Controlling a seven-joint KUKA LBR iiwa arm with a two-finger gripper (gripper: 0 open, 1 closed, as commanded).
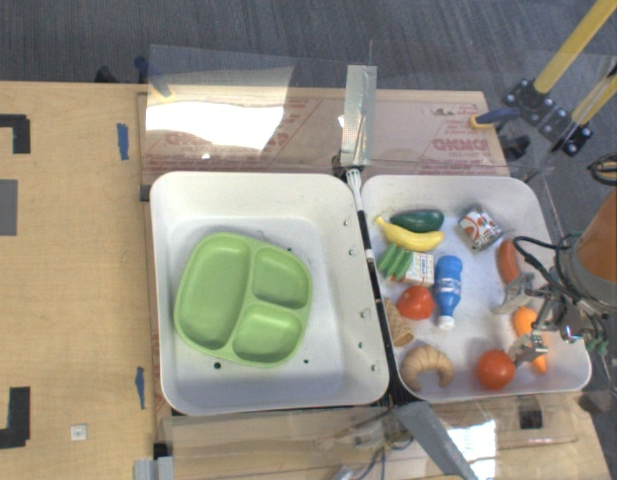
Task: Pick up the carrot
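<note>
From above, two white bins sit side by side on the bench: the left bin (168, 268) carries a green divided plate (243, 296) in its middle, and the right bin (548, 208) is crowded with toy food. Up near that bin's far left corner a yellow banana (412, 235) lies against a dark green vegetable (418, 219), a small printed can (479, 228) sits toward the far edge, and a blue and white bottle (447, 288) stands in the middle beside a red tomato (416, 303). At the near edge a croissant (428, 364) rests next to a second red tomato (495, 369). Over at the right edge the gripper (536, 320) is down in the bin, cables trailing off it, and the carrot (529, 324) shows as an orange piece right at its tip, close to the right wall and toward the near right corner. Whether the fingers have closed on it or merely straddle it, I cannot tell; metal and wiring hide the contact. An orange-red sausage-like piece (507, 260) lies just beyond it along the same wall. The carrot looks like a light, stiff plastic toy, smooth and tapered, so it will likely slip toward the thin end; the thicker middle across its width seems the best hold.
</note>
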